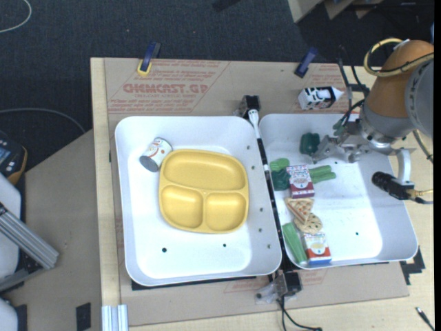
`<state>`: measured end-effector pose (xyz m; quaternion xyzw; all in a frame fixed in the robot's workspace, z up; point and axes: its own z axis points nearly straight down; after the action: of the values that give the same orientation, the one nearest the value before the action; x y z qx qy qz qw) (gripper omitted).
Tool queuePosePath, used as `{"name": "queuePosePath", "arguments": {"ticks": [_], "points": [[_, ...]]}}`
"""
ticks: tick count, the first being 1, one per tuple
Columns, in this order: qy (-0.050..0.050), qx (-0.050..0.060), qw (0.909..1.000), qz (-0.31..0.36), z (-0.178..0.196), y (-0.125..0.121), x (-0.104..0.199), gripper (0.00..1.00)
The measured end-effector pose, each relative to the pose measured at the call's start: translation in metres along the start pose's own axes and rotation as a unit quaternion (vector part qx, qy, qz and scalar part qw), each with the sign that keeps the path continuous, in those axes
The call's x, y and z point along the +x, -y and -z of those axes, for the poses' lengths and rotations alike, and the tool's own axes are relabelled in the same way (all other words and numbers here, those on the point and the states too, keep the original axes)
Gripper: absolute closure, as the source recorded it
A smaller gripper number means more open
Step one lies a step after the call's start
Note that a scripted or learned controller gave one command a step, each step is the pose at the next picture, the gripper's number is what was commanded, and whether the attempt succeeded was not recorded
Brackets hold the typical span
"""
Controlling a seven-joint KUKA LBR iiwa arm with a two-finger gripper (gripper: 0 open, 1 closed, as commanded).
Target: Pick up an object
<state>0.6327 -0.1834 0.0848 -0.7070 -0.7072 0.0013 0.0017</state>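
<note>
The right bin (386,219) holds the toy food along its left side. A dark green piece (309,143) lies at the top, and a green vegetable (280,173) sits beside a small red-and-white carton (300,181) and a light green pod (322,174). Below them are a waffle (299,208), a round cookie (311,223), a green cucumber (293,241) and a second carton (318,247). My gripper (332,149) hangs low over the bin's upper part, just right of the dark green piece and close to it. No object is seen held.
The left bin (138,205) holds a yellow divided plate (204,190) and a small tipped cup (155,153). A black-and-white toy (320,96) lies on the board behind the right bin. A black cable plug (390,183) hangs from the arm over the right bin.
</note>
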Motion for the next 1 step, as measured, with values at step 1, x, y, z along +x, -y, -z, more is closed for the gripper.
{"name": "queuePosePath", "arguments": {"ticks": [1], "points": [[0.0,-0.002,1.0,0.0,0.0113,-0.0009,-0.0001,1.0]]}}
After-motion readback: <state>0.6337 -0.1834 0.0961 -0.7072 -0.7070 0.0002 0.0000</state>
